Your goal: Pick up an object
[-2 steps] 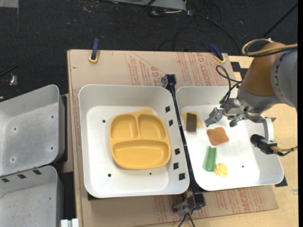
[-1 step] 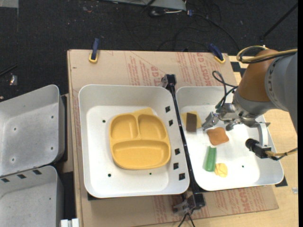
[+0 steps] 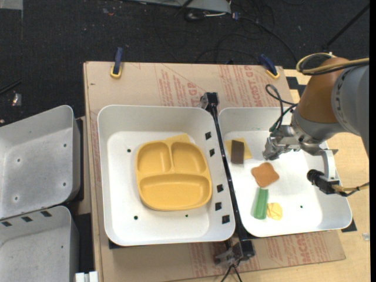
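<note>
The arm came in from the right, its orange band sitting over the far right corner of the right bin, and the gripper hung low over the upper middle of that bin. From where I stood I could not tell how far the claw was spread, and nothing showed between its tips.

4 things lay in the right bin. A brown block stood closest to the divider, its long axis running up and down the bin, roughly parallel to that divider, with a pale yellow piece tucked just behind it on the right. An orange-brown slab lay just below and left of the gripper, tilted so its long axis ran from lower left to upper right. A green stick lay below the slab, nearly upright in the view, leaning slightly to the right at its top, and a small yellow item sat touching or just beside its lower right end.

The right half of that bin floor was bare and white, so there was room toward the right wall. The left bin held 1 yellow divided tray, near its middle and well clear of the front wall.
</note>
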{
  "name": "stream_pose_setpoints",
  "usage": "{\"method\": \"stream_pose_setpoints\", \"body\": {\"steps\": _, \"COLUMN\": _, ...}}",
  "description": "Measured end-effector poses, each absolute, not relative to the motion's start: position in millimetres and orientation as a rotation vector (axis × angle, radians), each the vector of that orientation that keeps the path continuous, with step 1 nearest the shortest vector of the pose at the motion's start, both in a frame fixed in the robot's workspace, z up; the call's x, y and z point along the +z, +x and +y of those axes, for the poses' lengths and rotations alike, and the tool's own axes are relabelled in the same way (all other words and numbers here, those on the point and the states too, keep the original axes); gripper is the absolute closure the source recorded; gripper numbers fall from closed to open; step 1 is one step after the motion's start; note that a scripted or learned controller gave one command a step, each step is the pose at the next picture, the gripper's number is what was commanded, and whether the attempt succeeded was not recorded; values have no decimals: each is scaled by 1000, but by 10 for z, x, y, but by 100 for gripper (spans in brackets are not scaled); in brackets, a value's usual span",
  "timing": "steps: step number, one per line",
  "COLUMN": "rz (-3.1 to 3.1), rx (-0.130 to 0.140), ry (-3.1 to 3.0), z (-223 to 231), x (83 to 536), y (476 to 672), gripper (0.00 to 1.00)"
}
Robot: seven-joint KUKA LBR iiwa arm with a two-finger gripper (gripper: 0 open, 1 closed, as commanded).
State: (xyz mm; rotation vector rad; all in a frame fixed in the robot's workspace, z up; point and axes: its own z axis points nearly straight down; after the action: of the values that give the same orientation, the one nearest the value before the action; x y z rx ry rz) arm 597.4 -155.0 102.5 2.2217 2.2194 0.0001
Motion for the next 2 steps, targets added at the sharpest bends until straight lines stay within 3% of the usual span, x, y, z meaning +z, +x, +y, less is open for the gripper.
{"method": "stream_pose_setpoints", "body": {"steps": 2, "rz": 2220, "rx": 6, "ry": 2213, "z": -1549, "x": 2297, "y": 5997, "gripper": 100}}
